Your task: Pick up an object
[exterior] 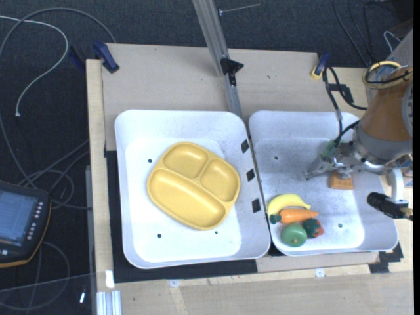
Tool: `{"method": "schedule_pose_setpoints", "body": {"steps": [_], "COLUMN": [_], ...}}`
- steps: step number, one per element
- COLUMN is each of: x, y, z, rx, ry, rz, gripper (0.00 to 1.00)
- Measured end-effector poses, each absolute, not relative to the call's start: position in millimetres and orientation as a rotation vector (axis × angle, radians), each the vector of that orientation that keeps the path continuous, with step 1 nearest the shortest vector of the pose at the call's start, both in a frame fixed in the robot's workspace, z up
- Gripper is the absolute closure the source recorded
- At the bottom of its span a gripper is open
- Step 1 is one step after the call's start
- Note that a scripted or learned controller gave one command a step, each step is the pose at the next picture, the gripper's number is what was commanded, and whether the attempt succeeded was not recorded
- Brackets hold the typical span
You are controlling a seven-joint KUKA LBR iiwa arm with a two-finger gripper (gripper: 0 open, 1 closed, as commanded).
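1. Left bin (pixel 131 176), middle-left of the frame: it's got a yellow plate (pixel 193 185) with three compartments, nothing in them. It's big and flat, so I doubt you'd get a grab on it.
2. Right bin (pixel 275 130), lower left corner: banana (pixel 287 203), carrot (pixel 297 216), green apple (pixel 293 235) and a little red thing (pixel 314 228) all jammed together and touching. If you go for one of these, you'll probably nudge the neighbours, or the round ones roll off.
3. Middle right of that bin there's a small orange-brown block (pixel 341 182) sitting apart from the pile. That looks like your target.
4. The gripper (pixel 336 161) hangs just above-left of the block, at the frame's right side. Its fingers look spread, one pointing out to the left, and there's nothing between them.
5. What could go wrong: the block is low and flat, so the fingers may close over the top and come up with air. It also seems offset from the gripper's centre, so one finger could just shove it sideways.
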State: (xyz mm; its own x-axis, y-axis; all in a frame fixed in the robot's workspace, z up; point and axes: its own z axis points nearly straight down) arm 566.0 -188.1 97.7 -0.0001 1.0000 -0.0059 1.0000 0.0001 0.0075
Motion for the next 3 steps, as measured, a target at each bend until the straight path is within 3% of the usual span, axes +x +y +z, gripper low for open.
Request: {"method": "schedule_pose_setpoints", "body": {"steps": [1, 3], "x": [567.5, 574.9], "y": [-187.5, -193.3], "z": [111.1, 228.7], "rx": [2.213, 2.214], "ry": [2.214, 2.218], "rz": [0.008, 0.006], "gripper": [1.00, 1.00]}}
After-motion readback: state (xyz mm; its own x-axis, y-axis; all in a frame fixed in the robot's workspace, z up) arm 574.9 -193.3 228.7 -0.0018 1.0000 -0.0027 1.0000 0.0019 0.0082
